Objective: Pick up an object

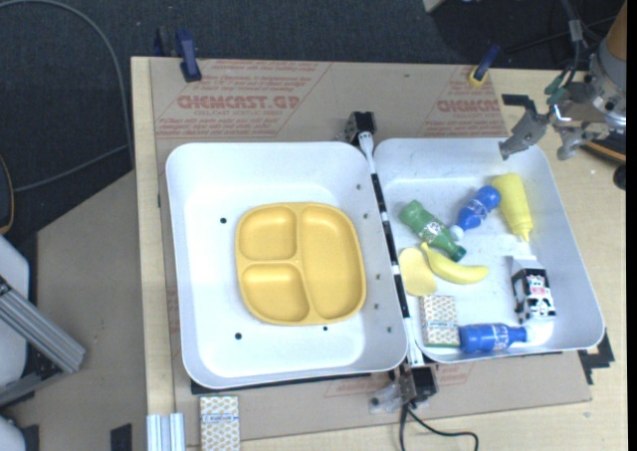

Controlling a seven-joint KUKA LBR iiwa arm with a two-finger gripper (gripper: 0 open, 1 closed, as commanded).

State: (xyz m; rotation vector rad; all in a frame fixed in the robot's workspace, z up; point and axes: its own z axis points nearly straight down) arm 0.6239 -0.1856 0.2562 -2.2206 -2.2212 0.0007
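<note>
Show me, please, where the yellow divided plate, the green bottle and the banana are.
yellow divided plate [300, 263], camera view, on its central ridge.
green bottle [426, 224], camera view, on its body.
banana [453, 269], camera view, on its curved middle.

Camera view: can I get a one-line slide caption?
Open gripper hovers over the right bin's far edge, above bottles, a banana and cartons; a yellow divided plate fills the left bin.

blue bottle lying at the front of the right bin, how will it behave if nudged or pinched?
The blue bottle lies on its side, so a nudge would probably roll it. It looks like smooth plastic, so it may slip from fingers. It rests close to the bin wall, which may stop it.
</note>
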